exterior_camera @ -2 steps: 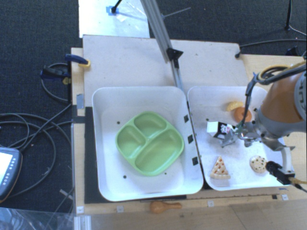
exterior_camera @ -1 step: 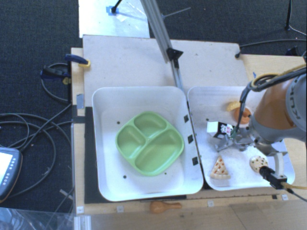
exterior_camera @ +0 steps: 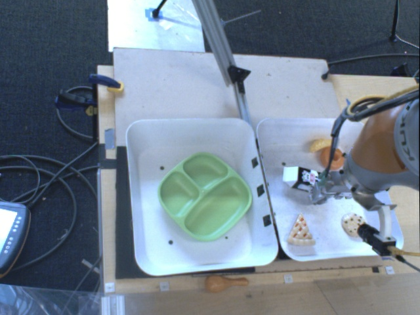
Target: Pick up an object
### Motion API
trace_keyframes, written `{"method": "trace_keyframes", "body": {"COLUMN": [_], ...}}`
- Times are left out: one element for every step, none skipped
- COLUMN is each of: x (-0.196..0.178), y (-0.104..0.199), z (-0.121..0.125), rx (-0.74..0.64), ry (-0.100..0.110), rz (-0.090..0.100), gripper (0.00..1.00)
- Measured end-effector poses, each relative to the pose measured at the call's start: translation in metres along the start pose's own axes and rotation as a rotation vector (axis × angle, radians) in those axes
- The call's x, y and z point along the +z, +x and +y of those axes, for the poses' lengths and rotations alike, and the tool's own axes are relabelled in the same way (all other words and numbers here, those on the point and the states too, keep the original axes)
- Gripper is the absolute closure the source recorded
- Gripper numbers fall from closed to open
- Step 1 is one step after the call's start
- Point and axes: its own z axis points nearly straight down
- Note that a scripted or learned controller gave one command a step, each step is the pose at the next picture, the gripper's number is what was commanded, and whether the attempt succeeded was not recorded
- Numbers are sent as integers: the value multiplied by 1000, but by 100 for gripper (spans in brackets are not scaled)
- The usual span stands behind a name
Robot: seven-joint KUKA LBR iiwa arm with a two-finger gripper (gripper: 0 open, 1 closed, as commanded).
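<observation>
In the right bin (exterior_camera: 275, 143), my gripper (exterior_camera: 316, 190) hangs low near the middle, reaching in from the right on the grey and orange arm. Just left of it lies a small white and black box (exterior_camera: 293, 175), touching or nearly touching the gripper's tip. A pizza slice toy (exterior_camera: 300, 231) lies near the bin's front. A cookie-like piece (exterior_camera: 352, 223) sits at the front right, partly under the arm. An orange and tan food toy (exterior_camera: 323, 147) lies at the back, partly hidden by the arm.
The left bin (exterior_camera: 141, 176) holds a green divided plate (exterior_camera: 205, 195). A slanted metal pole (exterior_camera: 216, 38) crosses above the bench to the divide between the bins. A tan wooden piece (exterior_camera: 226, 282) lies on the bench's front edge.
</observation>
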Motion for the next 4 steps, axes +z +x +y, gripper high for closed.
{"method": "trace_keyframes", "body": {"x": [-43, -90, -149, -137], "y": [1, 7, 10, 63], "z": [2, 8, 18, 21], "rx": [-5, -7, -7, -11], "ry": [-3, -4, -6, 1], "rz": [-1, -1, -2, 2], "gripper": [100, 100, 100, 100]}}
